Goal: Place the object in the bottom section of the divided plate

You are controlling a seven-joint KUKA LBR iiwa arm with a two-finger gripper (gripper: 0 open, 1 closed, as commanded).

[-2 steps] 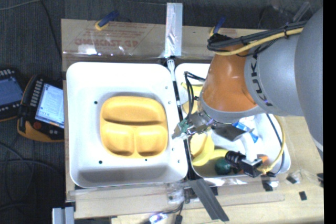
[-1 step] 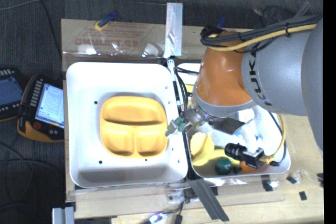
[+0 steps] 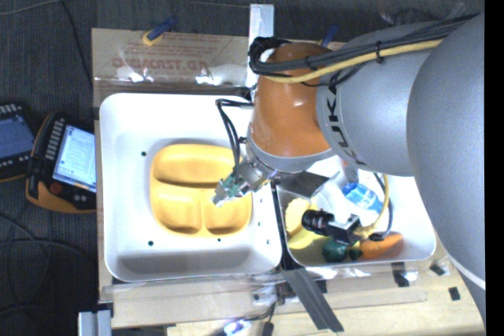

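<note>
First, handheld controller: an orange-and-black handheld controller with a lit screen [image 3: 64, 163] lies on the dark carpet, left of the desk [image 3: 189, 297].
Plastic bag: a clear printed plastic bag [image 3: 165, 60] lies flat at the far left of the desk, just beyond the left bin.
Left bin: the shallow white left bin [image 3: 126, 248] holds the plate.
Plate: the yellow divided plastic plate [image 3: 185, 169] lies flat in the middle of that bin, with one wide section on the far side and two smaller ones side by side on the near side.
Claw: the claw [image 3: 228, 191] hangs over the plate's right edge, by the near right section. A small greenish bit shows at its tip. I cannot tell how wide the claw stands or whether it grips anything.
Arm: the grey arm with its orange band [image 3: 287, 114] reaches in from the right, above the wall between the bins.
Right bin: the shallow white right bin [image 3: 421, 244] holds a yellow rounded thing [image 3: 295, 216] at its left, a dark green rounded thing [image 3: 335, 250] and an orange carrot-shaped thing [image 3: 379, 246] near the front, and a blue-and-white thing [image 3: 358, 194] farther back.
</note>
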